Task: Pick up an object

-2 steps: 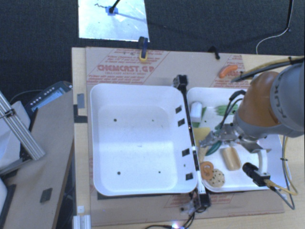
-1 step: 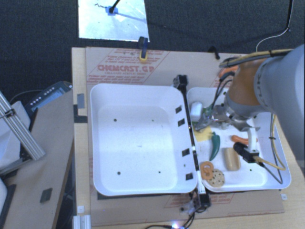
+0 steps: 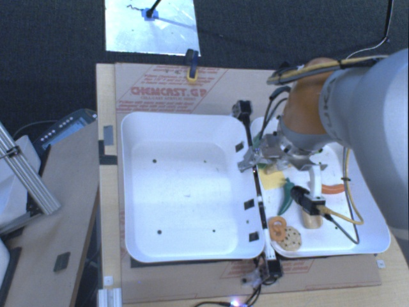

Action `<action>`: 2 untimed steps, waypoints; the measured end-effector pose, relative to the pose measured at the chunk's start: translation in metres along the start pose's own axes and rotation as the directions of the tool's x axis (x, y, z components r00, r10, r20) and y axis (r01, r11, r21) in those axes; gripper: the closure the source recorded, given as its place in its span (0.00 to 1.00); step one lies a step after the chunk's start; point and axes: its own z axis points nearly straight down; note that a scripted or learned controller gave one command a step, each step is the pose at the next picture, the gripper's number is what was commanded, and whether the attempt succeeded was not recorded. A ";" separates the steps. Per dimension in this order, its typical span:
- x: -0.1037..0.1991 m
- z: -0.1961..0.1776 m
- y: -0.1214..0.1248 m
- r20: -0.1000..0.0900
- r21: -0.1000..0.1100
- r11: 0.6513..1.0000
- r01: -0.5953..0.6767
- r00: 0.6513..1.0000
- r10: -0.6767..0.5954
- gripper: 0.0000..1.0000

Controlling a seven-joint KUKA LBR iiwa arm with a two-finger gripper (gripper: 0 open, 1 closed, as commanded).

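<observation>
Hovering metallic tool (image 3: 255, 160); smooth bin (image 3: 367, 235)

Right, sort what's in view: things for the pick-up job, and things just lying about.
For the job: end effector; right bin; in it a yellow piece, green item, orange item, round tan spotted piece.

Lying about: left bin; clamp; cardboard sheet.

The surface (image 3: 106, 101) is carrying a printed board (image 3: 167, 89), and two white bins are sitting on it side by side: left (image 3: 185, 245), right (image 3: 367, 235).
</observation>
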 end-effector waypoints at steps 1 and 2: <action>0.017 -0.010 0.001 -0.026 0.004 1.000 0.018 1.000 -0.017 1.00; 0.056 -0.126 0.031 0.008 -0.017 1.000 0.005 1.000 -0.005 1.00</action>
